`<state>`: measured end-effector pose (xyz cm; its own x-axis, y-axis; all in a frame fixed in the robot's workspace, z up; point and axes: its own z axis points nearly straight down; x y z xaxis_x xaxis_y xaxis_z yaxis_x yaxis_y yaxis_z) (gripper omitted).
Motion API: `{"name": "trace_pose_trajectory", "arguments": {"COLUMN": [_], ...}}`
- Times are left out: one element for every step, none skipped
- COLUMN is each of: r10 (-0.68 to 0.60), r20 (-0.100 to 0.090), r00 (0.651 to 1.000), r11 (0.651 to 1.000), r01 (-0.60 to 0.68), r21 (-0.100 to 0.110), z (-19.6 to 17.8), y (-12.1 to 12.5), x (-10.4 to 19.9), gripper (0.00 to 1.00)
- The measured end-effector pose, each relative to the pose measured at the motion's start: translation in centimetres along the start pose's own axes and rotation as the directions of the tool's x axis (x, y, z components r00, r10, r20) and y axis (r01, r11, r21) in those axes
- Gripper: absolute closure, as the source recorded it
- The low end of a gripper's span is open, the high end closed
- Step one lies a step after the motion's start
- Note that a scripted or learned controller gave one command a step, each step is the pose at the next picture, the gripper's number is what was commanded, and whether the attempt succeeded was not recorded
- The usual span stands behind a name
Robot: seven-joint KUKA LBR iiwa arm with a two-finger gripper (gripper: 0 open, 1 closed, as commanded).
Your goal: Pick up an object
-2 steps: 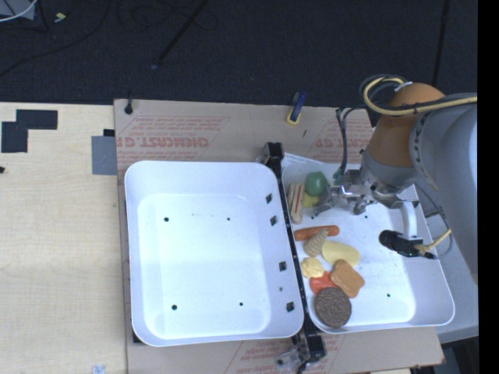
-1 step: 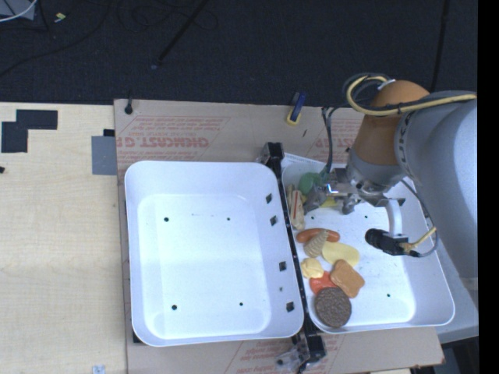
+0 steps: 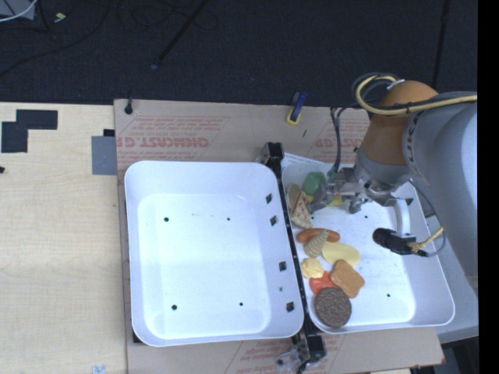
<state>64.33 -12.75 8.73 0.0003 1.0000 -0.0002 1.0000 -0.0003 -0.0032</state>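
Gripper low in right bin, finger state unclear, beside green piece, toy food nearer the camera

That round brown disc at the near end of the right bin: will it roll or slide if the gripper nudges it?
The brown disc lies flat, so it would probably slide, not roll. It looks rigid and low, likely hard to pinch from above. It touches the orange piece, which a push may shift too.

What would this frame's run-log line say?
arm: reaching into right bin | gripper: low by green piece, fingers unclear | grasp: not confirmed | food pile: along divider | left bin: untouched
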Motion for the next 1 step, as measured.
{"name": "trace_pose_trajectory", "arguments": {"r10": [-0.002], "r20": [-0.001], "r00": [1.000], "r11": [1.000], "r01": [0.002], "r21": [0.002], "z": [-1.00], "y": [-0.01], "x": [0.04], "gripper": [1.00]}}
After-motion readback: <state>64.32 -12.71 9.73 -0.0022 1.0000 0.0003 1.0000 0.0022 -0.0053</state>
